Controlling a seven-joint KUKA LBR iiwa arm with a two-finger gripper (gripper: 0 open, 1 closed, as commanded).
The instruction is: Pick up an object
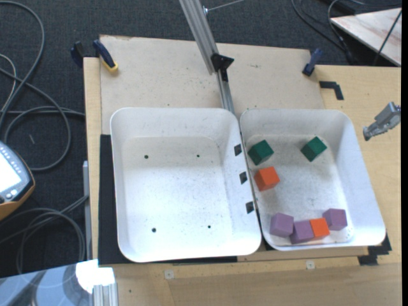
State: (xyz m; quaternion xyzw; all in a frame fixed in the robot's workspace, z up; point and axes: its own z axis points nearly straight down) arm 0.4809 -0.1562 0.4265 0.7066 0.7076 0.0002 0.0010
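Observation:
The right bin holds several small blocks. Two green blocks sit near its far side, and an orange block lies by its left wall. Along the near wall, two purple blocks, a second orange block and a third purple block are bunched together. My gripper is at the right edge of the camera view, outside the right bin's far right corner and apart from every block. Nothing is visible in it.
The left bin stands beside the right one, sharing a divider with black clips. A slanted metal rail runs down to the bins' far junction. Blue clamps hold the board. Cables lie on the dark floor at left.

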